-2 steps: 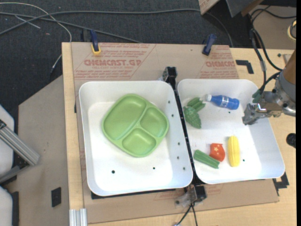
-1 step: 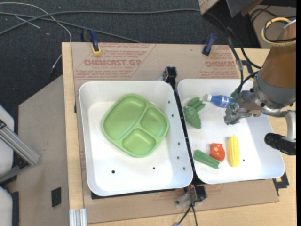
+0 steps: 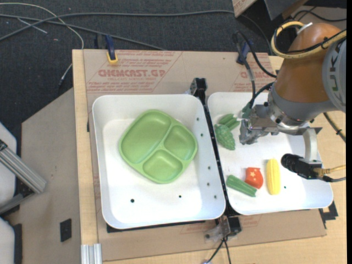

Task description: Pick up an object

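In the right bin (image 3: 291,199) lie a pale green leafy vegetable (image 3: 225,137), a green bean pod (image 3: 228,120), a dark green cucumber piece (image 3: 241,185), a small red tomato-like piece (image 3: 253,176) and a yellow corn cob (image 3: 273,176). My gripper (image 3: 248,132) hangs low over the bin's upper left part, just right of the leafy vegetable and the pod. The wrist body hides the fingertips. Nothing shows between the fingers.
The left bin (image 3: 110,202) holds a green divided plate (image 3: 159,146) tilted diagonally. A black clamp (image 3: 198,86) sits between the bins at the back. A black cable fitting (image 3: 300,165) hangs beside the corn. Cardboard (image 3: 143,70) lies under both bins.
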You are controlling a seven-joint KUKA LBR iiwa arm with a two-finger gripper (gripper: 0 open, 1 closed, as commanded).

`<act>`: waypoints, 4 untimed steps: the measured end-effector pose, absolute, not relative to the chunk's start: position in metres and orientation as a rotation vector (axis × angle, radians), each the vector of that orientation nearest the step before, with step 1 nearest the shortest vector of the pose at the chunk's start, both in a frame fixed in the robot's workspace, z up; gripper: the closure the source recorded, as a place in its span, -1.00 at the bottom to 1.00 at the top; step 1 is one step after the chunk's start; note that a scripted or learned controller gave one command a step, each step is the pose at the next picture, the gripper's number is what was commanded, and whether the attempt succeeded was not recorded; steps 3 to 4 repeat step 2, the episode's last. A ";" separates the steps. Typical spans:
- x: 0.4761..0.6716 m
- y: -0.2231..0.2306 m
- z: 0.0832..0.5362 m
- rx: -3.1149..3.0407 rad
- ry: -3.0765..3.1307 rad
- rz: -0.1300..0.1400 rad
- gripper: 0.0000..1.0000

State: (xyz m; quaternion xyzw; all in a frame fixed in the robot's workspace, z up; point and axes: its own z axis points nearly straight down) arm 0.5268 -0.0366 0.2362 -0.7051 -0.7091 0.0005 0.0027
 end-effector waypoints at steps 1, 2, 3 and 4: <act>0.540 0.004 0.234 -2.216 -2.226 -0.002 1.00; 0.561 0.057 0.220 -2.217 -2.227 -0.002 1.00; 0.561 0.057 0.220 -2.217 -2.227 -0.002 1.00; 0.561 0.057 0.220 -2.217 -2.227 -0.002 1.00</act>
